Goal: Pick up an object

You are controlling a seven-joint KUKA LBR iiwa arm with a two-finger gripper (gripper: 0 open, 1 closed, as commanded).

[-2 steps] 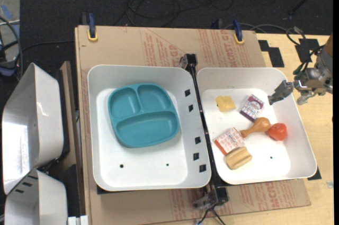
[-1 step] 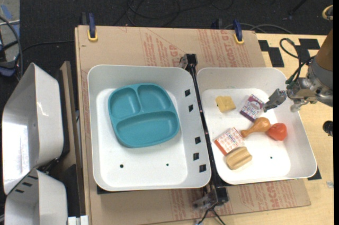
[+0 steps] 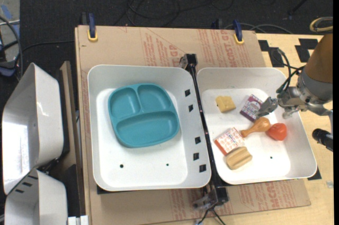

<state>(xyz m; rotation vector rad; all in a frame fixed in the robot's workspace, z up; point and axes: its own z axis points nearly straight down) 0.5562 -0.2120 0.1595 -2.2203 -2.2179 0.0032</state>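
Gripper (image 3: 269, 106): enters from the right on the grey arm (image 3: 318, 81), orange band above the wrist, and hangs low over the right bin (image 3: 302, 165), near its right wall; whether the fingers are apart or together cannot be told, and nothing is seen clamped between them. Purple packet (image 3: 251, 106): just to the left of the gripper tip, touching it or nearly so, contact not resolvable; lies flat, tilted. Wooden pin-shaped piece (image 3: 256, 126): just below the gripper, tan, lying slantwise with its round head toward the gripper side. Red tomato-like object (image 3: 277, 132): below the gripper and a little to its right, beside the head of the wooden piece, touching or almost touching it. Yellow sponge-like block (image 3: 225, 104): left of the gripper, beyond the purple packet, well apart from the tip. Red-and-white packet (image 3: 229, 140): below and to the left of the gripper, flat, tilted. Tan bread-roll shape (image 3: 238, 158): further below and left, just under the red-and-white packet, touching its lower edge. Left bin (image 3: 100, 165): far to the left of the gripper, side by side with the right bin, holding a teal divided plate (image 3: 143, 115) with three compartments, set slightly askew. Both bins rest on a cardboard sheet (image 3: 159, 44) held by clamps (image 3: 92, 33) at its far edge.
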